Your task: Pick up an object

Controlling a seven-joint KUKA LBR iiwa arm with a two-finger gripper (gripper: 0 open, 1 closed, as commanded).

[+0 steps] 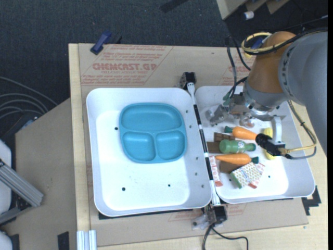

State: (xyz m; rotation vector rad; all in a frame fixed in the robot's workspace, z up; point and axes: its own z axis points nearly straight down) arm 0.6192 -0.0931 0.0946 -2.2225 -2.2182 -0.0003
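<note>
In the right bin (292, 177), near its far left corner, the gripper (222, 113) hangs low over the white floor, with the grey arm and its orange band (269, 66) coming in from the right above it. Whether the gripper is open or closed cannot be told from this slanted view, and nothing can be seen held in it. The things to pick all lie in this same bin, clustered in its left half, just on the near side of the gripper. Closest to it is an orange carrot (243, 133), lying crosswise with its thick end toward the right. Just below that lies a green bottle-like item (237, 147), also crosswise, and a small brown piece (222, 137) sits at its left end. A second carrot (234, 159) lies just beside the green item on the near side. Nearest the front edge is a small patterned box (246, 176), tilted, touching or almost touching the second carrot. A red and white packet (214, 171) lies along the divider between the 2 bins. The left bin (94, 139) holds a blue plate (153, 130) with 3 compartments, set in its far half. Both bins rest on a brown printed board (125, 65), and a small blue object (100, 43) lies at the board's far left corner.
</note>
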